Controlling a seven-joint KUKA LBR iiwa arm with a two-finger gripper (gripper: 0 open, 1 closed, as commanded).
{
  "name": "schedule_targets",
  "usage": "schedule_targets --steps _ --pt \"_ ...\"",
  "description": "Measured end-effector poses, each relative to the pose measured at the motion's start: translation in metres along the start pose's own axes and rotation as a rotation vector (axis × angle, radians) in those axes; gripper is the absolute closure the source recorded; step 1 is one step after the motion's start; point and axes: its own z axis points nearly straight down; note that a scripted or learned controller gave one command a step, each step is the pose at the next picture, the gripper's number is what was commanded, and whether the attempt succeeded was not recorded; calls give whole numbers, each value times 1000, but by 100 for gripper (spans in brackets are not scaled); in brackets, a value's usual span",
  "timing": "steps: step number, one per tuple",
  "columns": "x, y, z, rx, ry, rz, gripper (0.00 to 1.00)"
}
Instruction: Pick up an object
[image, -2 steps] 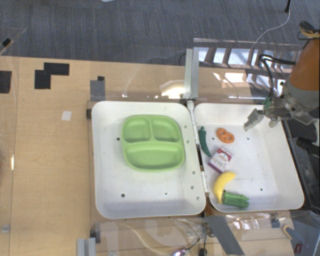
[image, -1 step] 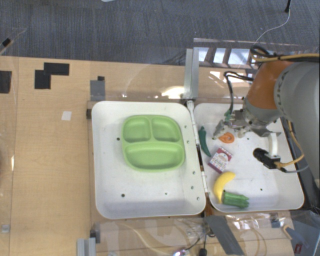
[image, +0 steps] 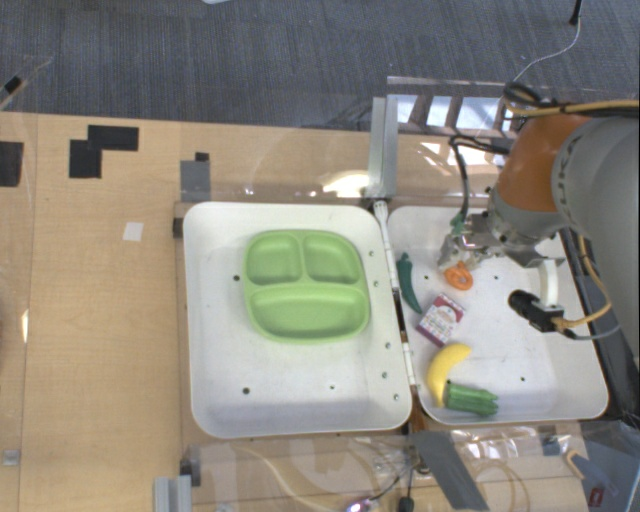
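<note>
Right bin (image: 575, 385) holds five things — one orange piece (image: 458, 277) directly beneath the claw (image: 463, 250), one banana (image: 446, 367), one packet (image: 440, 319), two green items; claw's state cannot be told

Single fixed camera above bench (image: 90, 300), looking down at slant on both bins (image: 210, 400).

A pale wooden bench (image: 90, 330) bears two shallow white bins side by side, left bin (image: 215, 380) and right bin (image: 560, 380).
</note>
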Motion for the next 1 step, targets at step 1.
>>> schedule_targets --steps 1 --pt "55 5 -125 14 2 -9 100"
